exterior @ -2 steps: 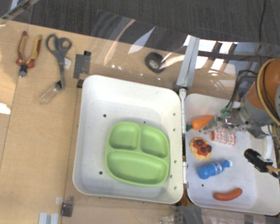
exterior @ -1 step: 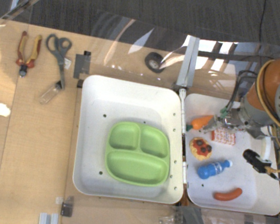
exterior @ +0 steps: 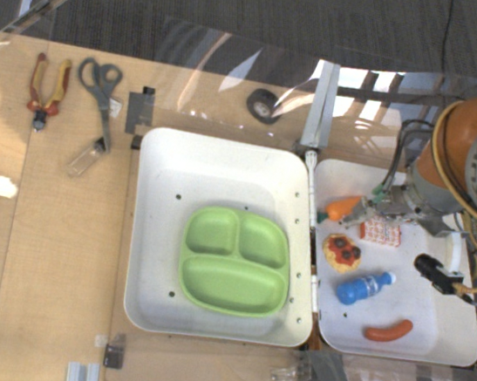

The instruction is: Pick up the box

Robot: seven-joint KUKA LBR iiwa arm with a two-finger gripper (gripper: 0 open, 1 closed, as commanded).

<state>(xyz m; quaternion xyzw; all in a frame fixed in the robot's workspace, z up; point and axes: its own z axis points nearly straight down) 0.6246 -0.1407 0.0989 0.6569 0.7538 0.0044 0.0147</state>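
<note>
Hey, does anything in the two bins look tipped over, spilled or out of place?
Nothing looks spilled or damaged. The green divided plate sits flat in the left bin. In the right bin, the blue bottle lies on its side, and the box lies tilted near the gripper.

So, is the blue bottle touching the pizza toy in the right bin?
Apart. The camera view shows a strip of white bin floor between the blue bottle and the pizza toy, which lies up and left of it.

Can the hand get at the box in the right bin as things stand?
Probably yes. The hand hangs right by the box in the right bin; the toy carrot and toy pizza lie close alongside, nothing on top.
</note>
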